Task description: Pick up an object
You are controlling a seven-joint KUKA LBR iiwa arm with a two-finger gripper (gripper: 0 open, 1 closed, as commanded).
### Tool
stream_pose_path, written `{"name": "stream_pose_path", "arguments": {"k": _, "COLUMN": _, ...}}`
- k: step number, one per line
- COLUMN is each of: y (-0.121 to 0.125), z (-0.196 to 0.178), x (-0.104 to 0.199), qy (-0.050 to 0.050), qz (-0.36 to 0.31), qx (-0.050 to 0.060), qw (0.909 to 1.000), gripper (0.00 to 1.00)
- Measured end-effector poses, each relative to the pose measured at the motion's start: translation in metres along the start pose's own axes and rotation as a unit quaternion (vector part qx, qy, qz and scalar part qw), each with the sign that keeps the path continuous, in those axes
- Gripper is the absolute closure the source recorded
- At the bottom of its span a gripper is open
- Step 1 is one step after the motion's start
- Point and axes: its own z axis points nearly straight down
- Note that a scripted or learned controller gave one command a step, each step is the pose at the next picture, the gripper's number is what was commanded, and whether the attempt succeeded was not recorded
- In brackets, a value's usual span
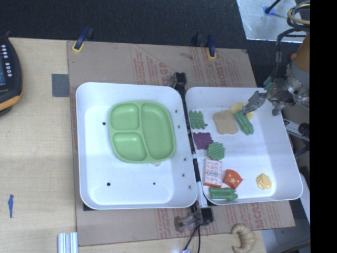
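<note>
My gripper (262,106) hangs over the back right part of the right bin (281,152), open, with nothing between its fingers. Its left finger (251,104) reaches down beside a yellow piece (236,108) and a long green vegetable (244,123). A tan flat cookie (226,123) lies just left of these. Further left and forward lie a ridged green piece (197,119), a purple piece (202,139), a round green piece (216,151), a red-and-white packet (212,173), a red piece with a star (232,179), a green pod (222,194) and a yellow lump (264,181).
The left bin (95,183) holds a light green divided plate (142,130). A black clip (180,79) sits where the bins meet at the back. A tan curled object (243,236) lies on the bench in front of the right bin. A handheld controller (8,78) rests at the far left.
</note>
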Motion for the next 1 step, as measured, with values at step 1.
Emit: {"name": "stream_pose_path", "arguments": {"k": 1, "y": 0.0346, "z": 0.1075, "x": -0.0242, "qy": 0.000, "qz": -0.001, "qx": 0.004, "qw": 1.0000, "gripper": 0.00}}
